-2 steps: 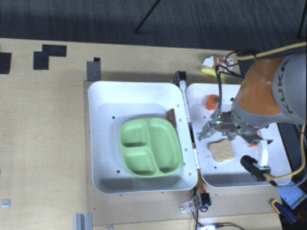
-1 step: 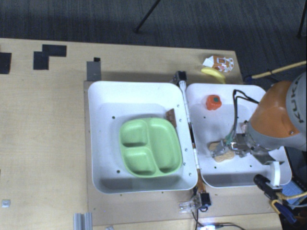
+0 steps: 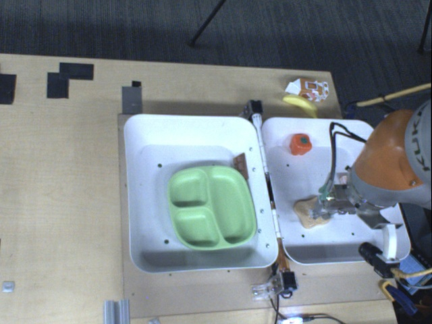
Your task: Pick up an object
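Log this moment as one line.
arm: over right bin | gripper: at tan object | grasp: unclear | orange object: untouched

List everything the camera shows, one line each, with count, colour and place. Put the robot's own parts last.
Bins: two, white, side by side on the bench.
Divided plate: one, light green, three compartments, in the left bin.
Brown piece: one, at the left bin's right wall, behind the plate; kind unclear.
Tomato-like toy: one, orange-red with a green top, far part of the right bin.
Tan object: one, near part of the right bin, at the hand.
Banana-like toy: one, yellow, on the bench behind the right bin.
Small packet: one, white and orange, beside the banana.
Arm: one, grey and orange, reaching in from the right.
Hand: one, low over the tan object.
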Robot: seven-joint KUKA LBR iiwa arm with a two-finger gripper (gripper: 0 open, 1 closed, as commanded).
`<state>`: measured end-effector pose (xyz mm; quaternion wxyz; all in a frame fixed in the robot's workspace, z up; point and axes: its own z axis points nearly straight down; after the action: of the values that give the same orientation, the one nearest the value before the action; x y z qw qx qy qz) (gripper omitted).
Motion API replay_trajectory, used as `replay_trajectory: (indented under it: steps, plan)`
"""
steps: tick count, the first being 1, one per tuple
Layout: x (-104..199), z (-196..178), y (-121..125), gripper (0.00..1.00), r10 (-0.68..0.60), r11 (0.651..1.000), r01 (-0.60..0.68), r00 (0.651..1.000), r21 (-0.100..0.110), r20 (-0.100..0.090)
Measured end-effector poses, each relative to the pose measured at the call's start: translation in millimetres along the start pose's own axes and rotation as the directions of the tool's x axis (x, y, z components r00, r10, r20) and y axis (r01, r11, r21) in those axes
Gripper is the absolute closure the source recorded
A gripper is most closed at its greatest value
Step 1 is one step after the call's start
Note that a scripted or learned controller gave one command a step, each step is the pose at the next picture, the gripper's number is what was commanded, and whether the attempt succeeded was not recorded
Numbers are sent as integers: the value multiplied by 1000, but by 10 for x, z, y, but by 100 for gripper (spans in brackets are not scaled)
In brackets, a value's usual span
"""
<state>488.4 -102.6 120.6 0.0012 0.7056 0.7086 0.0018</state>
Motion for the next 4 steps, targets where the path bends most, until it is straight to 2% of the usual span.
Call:
replay_trajectory:
  steps: [1,2,3,4]
  plan:
    - [0,1,-1,0,0,1000,0,1000,0,0]
    - [5,-104,16,100,-2,1000,2,1000,-3,0]
    - [1267,-640,885,100,-2,1000,2,1000,1,-2]
    - [634,-636,420,100,1,1000,-1,1000,2,1]
